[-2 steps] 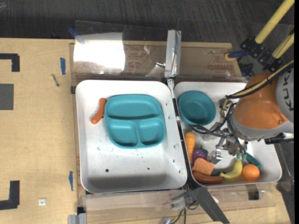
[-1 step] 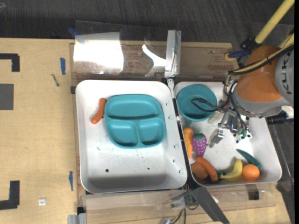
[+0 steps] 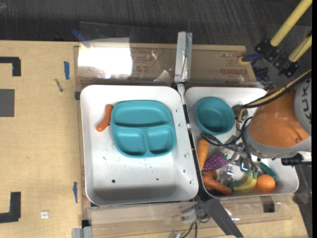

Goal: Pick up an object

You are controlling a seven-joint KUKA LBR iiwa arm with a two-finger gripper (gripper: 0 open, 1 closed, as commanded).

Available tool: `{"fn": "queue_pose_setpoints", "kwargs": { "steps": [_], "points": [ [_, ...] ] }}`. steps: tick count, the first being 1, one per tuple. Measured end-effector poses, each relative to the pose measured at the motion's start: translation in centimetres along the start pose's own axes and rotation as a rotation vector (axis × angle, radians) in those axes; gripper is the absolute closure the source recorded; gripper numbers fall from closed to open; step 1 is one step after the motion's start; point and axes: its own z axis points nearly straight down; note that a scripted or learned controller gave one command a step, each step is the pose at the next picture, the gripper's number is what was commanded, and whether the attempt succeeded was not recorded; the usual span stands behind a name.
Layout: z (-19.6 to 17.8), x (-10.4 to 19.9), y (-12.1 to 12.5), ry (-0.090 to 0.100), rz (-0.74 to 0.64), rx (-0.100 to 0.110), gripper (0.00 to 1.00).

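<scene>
We see two white bins side by side on the counter (image 3: 34,133). The left bin (image 3: 138,182) holds a teal divided plate (image 3: 143,128), with an orange carrot-like piece (image 3: 104,118) lying just beside the plate at its 9 o'clock.

The right bin (image 3: 290,182) is crowded. A teal bowl (image 3: 214,114) sits at its 11 o'clock corner. Along the 6 o'clock edge we find an orange carrot (image 3: 203,151), a purple bunch of grapes (image 3: 215,160), a red-orange piece (image 3: 216,184), a yellow banana (image 3: 245,184) and an orange fruit (image 3: 266,183), all packed close together.

The arm (image 3: 275,125), with its orange band, reaches in from 3 o'clock and hangs low over the right bin. The gripper (image 3: 237,163) sits amid cables just above the heap of toy food, near the grapes and banana. We cannot tell how the jaws stand, nor whether anything lies between them.

Red lettering shows on the cardboard (image 3: 237,63) at 12 o'clock behind the bins, too small for us to read.
</scene>
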Motion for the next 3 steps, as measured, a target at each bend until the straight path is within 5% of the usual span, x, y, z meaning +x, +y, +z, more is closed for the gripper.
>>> {"fn": "queue_pose_setpoints", "kwargs": {
  "steps": [1,2,3],
  "points": [
    [-2.4,-5.6,1.1,0.035,-0.077,0.006,0.00],
    [0.8,-13.5,-1.5,0.019,-0.273,0.001,0.00],
    [-2.0,-7.4,1.1,0.034,-0.095,0.013,0.00]
  ]
}}
